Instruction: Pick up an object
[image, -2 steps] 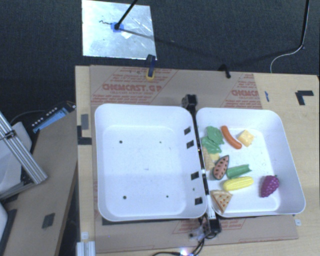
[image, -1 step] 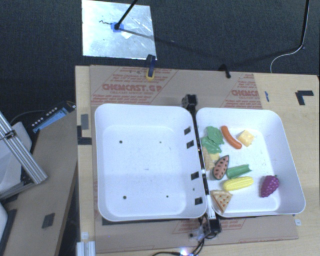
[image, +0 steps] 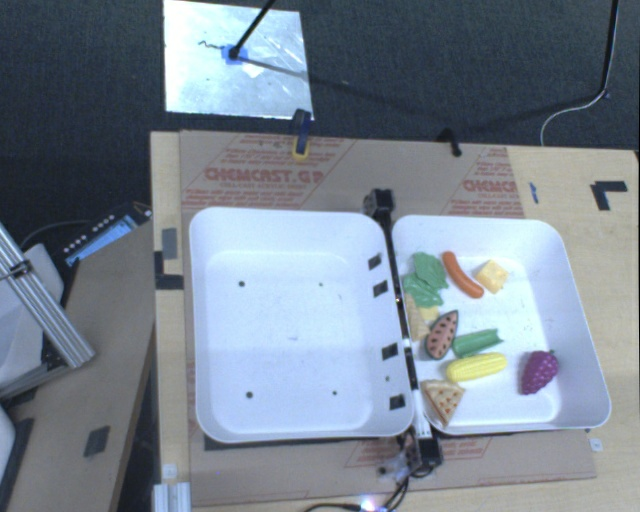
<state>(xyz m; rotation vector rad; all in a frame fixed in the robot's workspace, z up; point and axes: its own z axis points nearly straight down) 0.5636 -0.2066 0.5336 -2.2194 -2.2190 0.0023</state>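
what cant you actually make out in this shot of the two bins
- Green leafy piece, camera view: too small and blurred to tell whether it is one item or two.
- Pale bit beside the brown slice: half hidden by its neighbours, so it cannot be identified.
- Wedge: surface pattern too blurred to read.
- Yellow cube: material cannot be told at this size.
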